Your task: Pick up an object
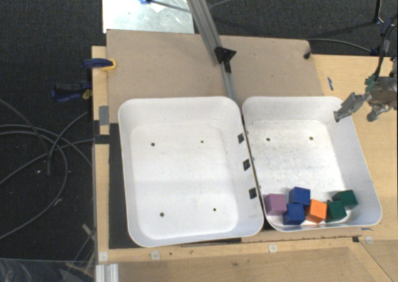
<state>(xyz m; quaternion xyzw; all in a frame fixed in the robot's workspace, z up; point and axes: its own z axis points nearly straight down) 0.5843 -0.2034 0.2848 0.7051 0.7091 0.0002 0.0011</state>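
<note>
**Blocks cluster in the right bin's near corner**

You see the left shallow white plastic bin [134,150], then the right white bin [298,150] holding a purple cube [275,203], blue cubes [297,205], an orange cube [318,210] and green cubes [341,205]. The gripper [364,105] sits at the bin's far right rim, holding none of them.

Both bins are white, the left bin [180,169] and the right bin [298,150] each dotted with small dark specks; the blocks are a purple block [275,203], two blue blocks [299,195] [294,213], an orange block [318,210] and two dark green blocks [345,199] [336,211]; the table [168,63] is tan; the claw [357,105] is grey.
</note>
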